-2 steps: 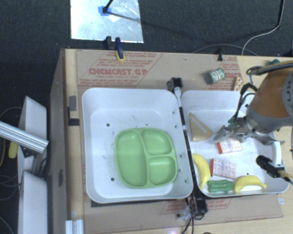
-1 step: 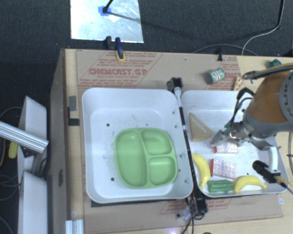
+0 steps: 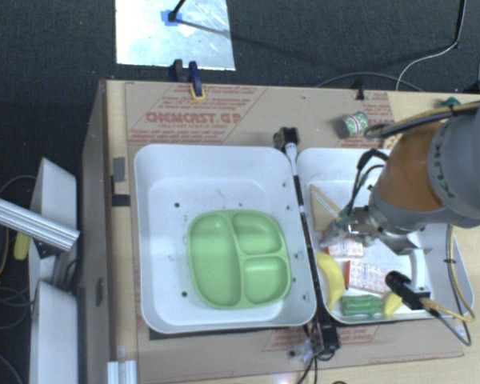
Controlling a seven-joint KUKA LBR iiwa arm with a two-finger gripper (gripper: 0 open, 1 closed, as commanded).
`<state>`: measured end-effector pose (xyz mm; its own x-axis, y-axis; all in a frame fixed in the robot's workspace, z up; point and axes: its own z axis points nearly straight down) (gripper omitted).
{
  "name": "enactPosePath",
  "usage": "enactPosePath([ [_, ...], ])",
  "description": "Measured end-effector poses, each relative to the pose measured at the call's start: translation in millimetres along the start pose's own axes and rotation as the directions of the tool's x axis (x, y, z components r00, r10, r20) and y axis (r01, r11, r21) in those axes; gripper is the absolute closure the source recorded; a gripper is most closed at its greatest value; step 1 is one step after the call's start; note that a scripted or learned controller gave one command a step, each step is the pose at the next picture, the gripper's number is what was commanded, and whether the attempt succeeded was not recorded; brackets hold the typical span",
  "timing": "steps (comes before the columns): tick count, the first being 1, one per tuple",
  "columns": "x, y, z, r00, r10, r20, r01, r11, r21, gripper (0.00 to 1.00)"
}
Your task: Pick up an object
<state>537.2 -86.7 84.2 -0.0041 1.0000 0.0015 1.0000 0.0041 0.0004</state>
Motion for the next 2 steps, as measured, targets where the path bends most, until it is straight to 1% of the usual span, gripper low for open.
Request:
enactPosePath([
  [1,-4.4,62.6,-0.6,1.000,0.001,0.002,-0.001,1.000,-0.002,0.00],
  [2,-22.7,62.9,-0.8,1.000,0.002,0.002,-0.002,1.000,-0.002,0.00],
])
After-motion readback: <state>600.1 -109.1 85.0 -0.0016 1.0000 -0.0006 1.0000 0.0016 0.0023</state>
